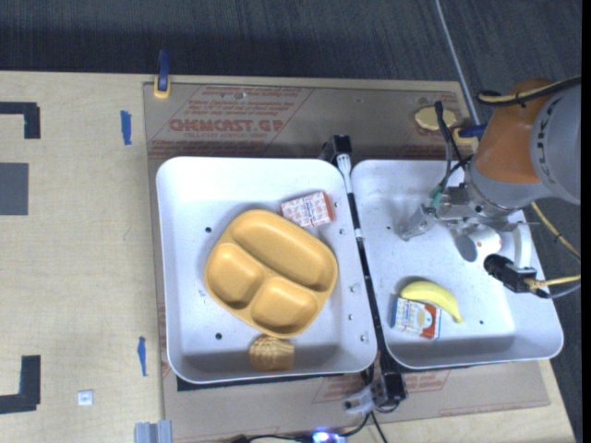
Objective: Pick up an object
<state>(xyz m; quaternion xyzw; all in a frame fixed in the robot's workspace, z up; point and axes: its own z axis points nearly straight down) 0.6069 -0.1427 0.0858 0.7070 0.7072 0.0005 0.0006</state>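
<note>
A small round tan basket-textured object was seen at the near wall of the left shallow white bin, well to the left of the gripper and nearer the camera than it. Just beyond that object lay a yellow three-compartment plastic tray, tilted in the bin, and at the tray's far edge a small red-and-white carton was placed, level with the gripper and to its left. The gripper itself was positioned over the far part of the right shallow white bin, hung from the grey arm with its orange band; whether it was parted or closed could not be told, and nothing was seen held in it. Nearer the camera than the gripper, a yellow banana was found on the bin floor, touching a small white-and-orange carton at its near side.
</note>
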